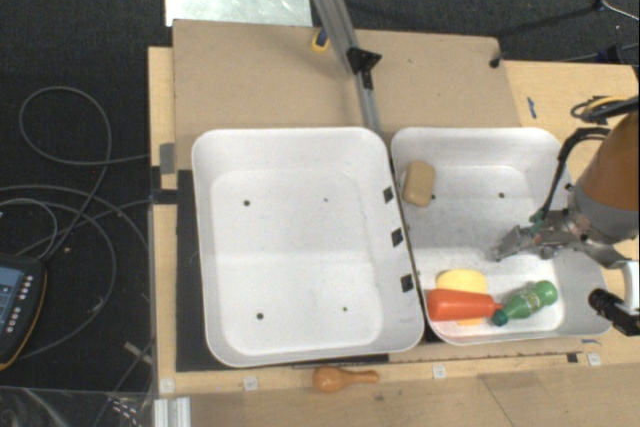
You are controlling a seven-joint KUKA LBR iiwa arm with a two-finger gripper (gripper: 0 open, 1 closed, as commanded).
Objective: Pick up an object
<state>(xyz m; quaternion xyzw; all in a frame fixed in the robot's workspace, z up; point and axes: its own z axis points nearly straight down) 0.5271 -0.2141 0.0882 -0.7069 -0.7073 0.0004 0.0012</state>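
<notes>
The right bin holds a tan block near its upper left corner. Along the bin's front edge lie a yellow rounded object, an orange-red carrot-like piece and a green bottle. My gripper hangs over the right half of this bin, pointing left, just above and to the right of the yellow object. It touches none of the objects. The orange-banded wrist rises behind it at the right edge.
The left bin sits beside the right one, with black clips along their shared rim. A small tan pear-shaped object lies on the bench in front of the bins. A grey pole slants in from the top.
</notes>
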